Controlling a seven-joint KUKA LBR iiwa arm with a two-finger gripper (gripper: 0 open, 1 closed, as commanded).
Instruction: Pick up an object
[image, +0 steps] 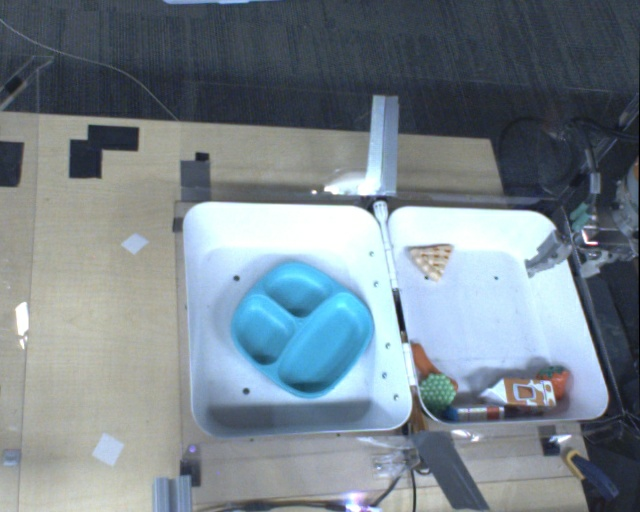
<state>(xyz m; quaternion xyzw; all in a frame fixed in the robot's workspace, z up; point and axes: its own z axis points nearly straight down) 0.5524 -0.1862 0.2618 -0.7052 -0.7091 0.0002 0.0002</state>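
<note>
The right bin (500, 300) holds a tan triangular wedge with a waffle pattern (432, 260) near its far left corner. Along its near wall lie a green knobbly ball (436, 389), an orange carrot-like piece (421, 357), a brown and orange box (525, 392) and a small orange item (558, 378). My gripper (548, 255) hangs at the bin's far right rim, well away from all of them, with nothing seen in it.
A blue divided plate (302, 327) fills the middle of the left bin (215, 250). A metal post (384, 140) stands behind the wall between the bins. Cables and dark gear (560, 150) sit at the back right, beside the arm.
</note>
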